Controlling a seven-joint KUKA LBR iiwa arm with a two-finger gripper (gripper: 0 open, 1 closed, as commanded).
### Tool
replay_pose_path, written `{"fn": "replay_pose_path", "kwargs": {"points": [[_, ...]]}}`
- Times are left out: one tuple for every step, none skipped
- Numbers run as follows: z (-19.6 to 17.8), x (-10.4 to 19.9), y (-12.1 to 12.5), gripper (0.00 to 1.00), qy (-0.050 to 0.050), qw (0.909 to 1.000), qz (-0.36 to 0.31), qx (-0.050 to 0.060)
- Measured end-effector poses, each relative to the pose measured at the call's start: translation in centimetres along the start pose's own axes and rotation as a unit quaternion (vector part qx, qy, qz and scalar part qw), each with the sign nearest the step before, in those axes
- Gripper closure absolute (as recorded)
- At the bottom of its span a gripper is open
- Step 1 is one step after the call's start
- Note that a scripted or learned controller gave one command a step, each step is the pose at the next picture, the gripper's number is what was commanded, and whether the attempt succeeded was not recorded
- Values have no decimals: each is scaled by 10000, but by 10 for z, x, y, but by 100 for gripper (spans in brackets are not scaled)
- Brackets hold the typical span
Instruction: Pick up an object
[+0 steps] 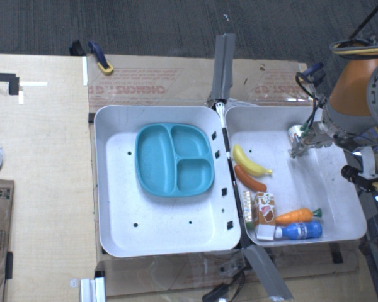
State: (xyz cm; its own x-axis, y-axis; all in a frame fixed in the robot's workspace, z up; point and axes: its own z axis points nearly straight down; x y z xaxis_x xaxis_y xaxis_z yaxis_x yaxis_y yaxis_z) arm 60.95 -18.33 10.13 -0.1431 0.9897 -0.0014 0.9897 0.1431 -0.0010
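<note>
Reaching seems the step in hand: the hand, grip unreadable, hovers right of the yellow plastic banana, needing descent onto it.

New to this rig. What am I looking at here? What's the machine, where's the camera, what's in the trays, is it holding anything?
One fixed camera looks down at a slant on a wooden bench with two shallow white bins side by side. The machine is a single robot arm, grey with an orange band, reaching in from the picture's right. Its grasping tool sits over the back of the right bin; it is too small and blurred to tell whether it holds anything.

The left bin holds a blue divided plate. The right bin holds toy food along its left and front sides: a banana, a sausage, a small carton, a carrot and a blue bottle.
</note>
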Motion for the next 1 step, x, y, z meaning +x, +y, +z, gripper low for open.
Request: {"fn": "replay_pose_path", "kwargs": {"points": [[0,0,0,0,2,10000,2,4]]}}
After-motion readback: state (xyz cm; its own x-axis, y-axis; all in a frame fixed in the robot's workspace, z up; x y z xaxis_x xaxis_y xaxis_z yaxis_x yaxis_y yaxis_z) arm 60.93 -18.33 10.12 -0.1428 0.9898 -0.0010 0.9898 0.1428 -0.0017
